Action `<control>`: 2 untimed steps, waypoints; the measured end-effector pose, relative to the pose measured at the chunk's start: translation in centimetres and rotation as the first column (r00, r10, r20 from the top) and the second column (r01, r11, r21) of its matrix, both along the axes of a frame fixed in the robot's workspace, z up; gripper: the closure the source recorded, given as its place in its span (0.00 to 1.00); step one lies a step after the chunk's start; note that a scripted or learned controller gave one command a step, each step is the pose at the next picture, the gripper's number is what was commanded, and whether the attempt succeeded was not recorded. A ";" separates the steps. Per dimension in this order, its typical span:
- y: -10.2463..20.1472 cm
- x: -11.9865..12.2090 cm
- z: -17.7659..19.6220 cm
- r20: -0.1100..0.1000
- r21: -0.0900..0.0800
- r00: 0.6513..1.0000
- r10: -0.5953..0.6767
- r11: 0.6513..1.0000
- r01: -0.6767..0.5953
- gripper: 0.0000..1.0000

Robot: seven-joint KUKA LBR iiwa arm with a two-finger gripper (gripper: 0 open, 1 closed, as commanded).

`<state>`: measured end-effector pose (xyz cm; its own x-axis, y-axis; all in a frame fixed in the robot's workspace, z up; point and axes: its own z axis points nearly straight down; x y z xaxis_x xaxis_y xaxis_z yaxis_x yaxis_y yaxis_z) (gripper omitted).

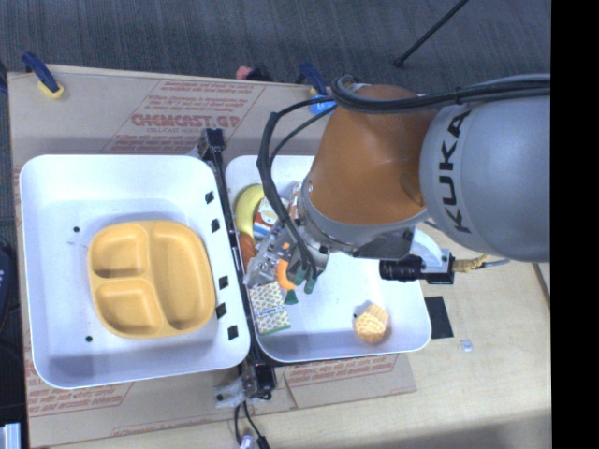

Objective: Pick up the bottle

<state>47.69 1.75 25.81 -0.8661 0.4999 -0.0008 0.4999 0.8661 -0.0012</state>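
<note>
Robotics lab: KUKA arm [449, 176] over white bins [47, 251], clamped cardboard bench [140, 110], grey carpet [187, 17].

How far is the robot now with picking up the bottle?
Done: the arm has reached low over the right bin, its pincer at the clutter by the bin's left wall. In hand: nothing can be confirmed, because the wrist covers that spot. Left: gripping the bottle and lifting it; no bottle is seen raised.

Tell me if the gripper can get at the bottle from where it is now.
Probably, though I can't be sure. The gripper is low in the right bin, over the clutter by the divider. The arm hides most of that pile, and I cannot tell which item there is the bottle.
</note>
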 end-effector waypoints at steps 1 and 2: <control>5.9 -0.1 -6.7 -0.004 0.000 0.982 -0.187 0.982 0.187 1.00; 1.7 0.4 0.8 0.001 0.000 0.865 0.502 0.865 -0.502 1.00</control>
<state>48.06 3.48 26.57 -1.0000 -0.0020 -0.0023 -0.0020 1.0000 -0.0009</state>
